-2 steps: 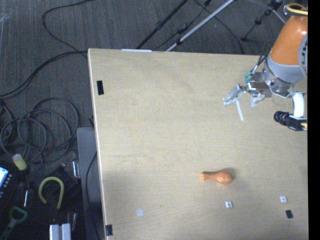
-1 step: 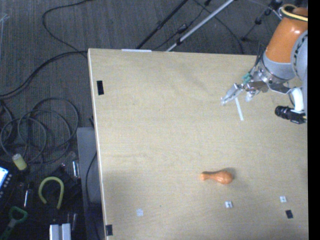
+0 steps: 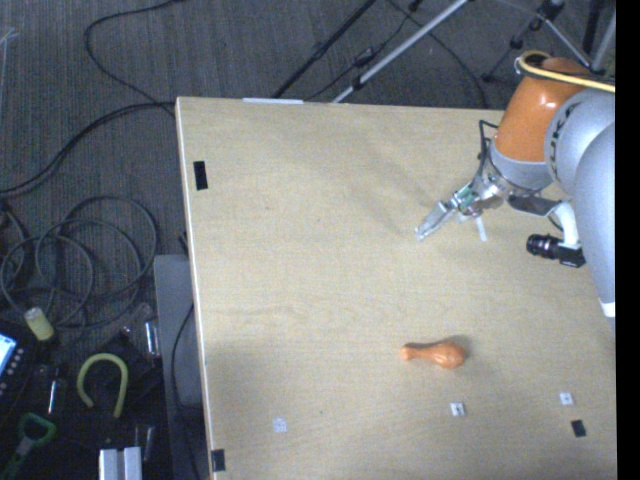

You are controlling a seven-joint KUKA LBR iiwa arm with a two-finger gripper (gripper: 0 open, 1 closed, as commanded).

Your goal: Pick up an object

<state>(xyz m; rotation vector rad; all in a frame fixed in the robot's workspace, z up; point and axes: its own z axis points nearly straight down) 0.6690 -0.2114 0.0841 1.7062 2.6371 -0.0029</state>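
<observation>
A small orange pear-shaped object (image 3: 436,354) lies on its side on the light wooden bench top (image 3: 300,268), toward the near right. My gripper (image 3: 451,235) hangs over the bench's right part, farther back than the orange object and well apart from it. Its two fingers spread apart, one pointing down-left and one pointing down, so it is open with nothing between them. The grey arm with its orange band (image 3: 530,118) reaches in from the right edge.
The bench's left edge (image 3: 190,288) drops to a dark floor with coiled cables (image 3: 80,258) and tools. Tripod legs (image 3: 420,28) cross behind the far edge. Small square markers (image 3: 458,409) and black tabs (image 3: 201,175) lie flat on the bench top.
</observation>
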